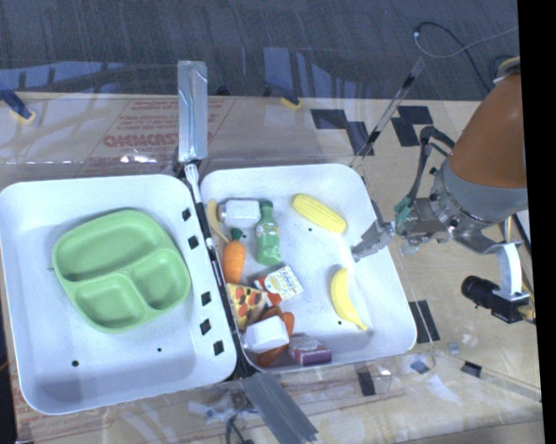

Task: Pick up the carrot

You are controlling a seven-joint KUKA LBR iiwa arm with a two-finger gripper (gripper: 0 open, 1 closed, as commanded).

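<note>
Gripper point(378, 238): at the right rim of the right bin, reaching in from the right; the grey tip lies over the bin edge just above the lower banana. Opening cannot be judged from this view, and nothing is seen held.
Contact: the tip looks clear of all items; whether it touches the bin rim cannot be told.
Arm point(485, 157): grey wrist with orange band, over the bench right of the bins.
Carrot point(234, 260): in the right bin point(387, 285), near its left wall, lying roughly upright in the view, green top toward the far side. Well apart from the gripper.
Near the carrot: green bottle point(267, 236) just to its right; white container point(242, 210) above; pizza-slice toy point(247, 302) just below.
Other items, right bin: corn cob point(319, 213) upper middle; banana point(346, 299) lower right; small juice carton point(283, 283) centre; white cup point(266, 334) and purple box point(311, 354) at the near edge.
Left bin point(28, 279): holds a green divided plate point(121, 269).
</note>
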